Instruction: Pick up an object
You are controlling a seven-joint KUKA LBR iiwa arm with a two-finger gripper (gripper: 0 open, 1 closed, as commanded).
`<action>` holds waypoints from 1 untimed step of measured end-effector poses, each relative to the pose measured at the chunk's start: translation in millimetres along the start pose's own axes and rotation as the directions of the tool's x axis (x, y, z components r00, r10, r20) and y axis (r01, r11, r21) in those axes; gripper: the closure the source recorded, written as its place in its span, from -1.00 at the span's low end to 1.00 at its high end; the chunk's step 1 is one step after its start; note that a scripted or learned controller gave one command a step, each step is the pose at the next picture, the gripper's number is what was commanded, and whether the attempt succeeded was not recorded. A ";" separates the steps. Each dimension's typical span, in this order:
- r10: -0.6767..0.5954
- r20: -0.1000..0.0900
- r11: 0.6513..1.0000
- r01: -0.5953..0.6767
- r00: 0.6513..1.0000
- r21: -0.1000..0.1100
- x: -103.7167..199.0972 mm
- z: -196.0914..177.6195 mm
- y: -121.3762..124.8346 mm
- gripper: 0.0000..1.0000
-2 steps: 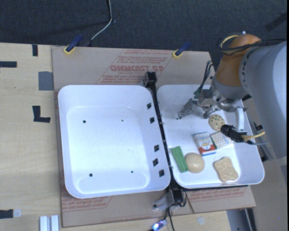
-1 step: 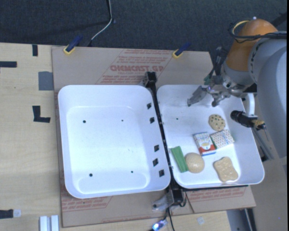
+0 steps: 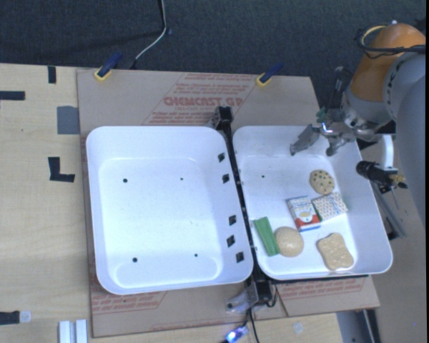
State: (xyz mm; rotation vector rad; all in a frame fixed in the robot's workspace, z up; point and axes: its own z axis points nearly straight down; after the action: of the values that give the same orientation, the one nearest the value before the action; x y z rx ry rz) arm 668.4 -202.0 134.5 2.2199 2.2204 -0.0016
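The grey arm with the orange band (image 3: pixel 386 56) reaches in from the right, and its two-finger gripper (image 3: pixel 316 143) hangs over the far part of the right-hand shallow white bin (image 3: pixel 272 164). The fingers (image 3: pixel 301 142) stand apart with nothing between them, so nothing is held.

The candidates for picking all lie in the near right part of that bin: a round speckled tan cookie (image 3: pixel 321 181), a small white carton with a red and blue label (image 3: pixel 303 213), a checked white packet (image 3: pixel 330 206) just beside the carton, a flat green bar (image 3: pixel 265 236), a round beige ball (image 3: pixel 289 241) touching the bar, and a lumpy tan biscuit-shaped piece (image 3: pixel 335 251). The left-hand white bin (image 3: pixel 100 191) lies beside it on the bench.

The main risk is crowding. The carton and packet sit edge to edge, and the ball rests against the green bar, so a finger coming down may land on a neighbour and push both aside instead of closing on one. The ball could roll away from a glancing touch. The cookie is the nearest to the gripper and stands apart, so it looks the safest target, though it lies flat and low and could slip from a shallow grip.

Red printing runs across the brown cardboard sheet (image 3: pixel 193 102) under the bins; it is too blurred to read. The carton's label is also unreadable.
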 end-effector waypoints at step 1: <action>0.000 0.000 1.000 0.000 1.000 0.000 -22.4 -8.7 -0.1 -1.00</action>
State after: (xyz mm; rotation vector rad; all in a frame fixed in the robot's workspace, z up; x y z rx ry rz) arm 668.3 -224.4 143.2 2.2200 2.2203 -0.0023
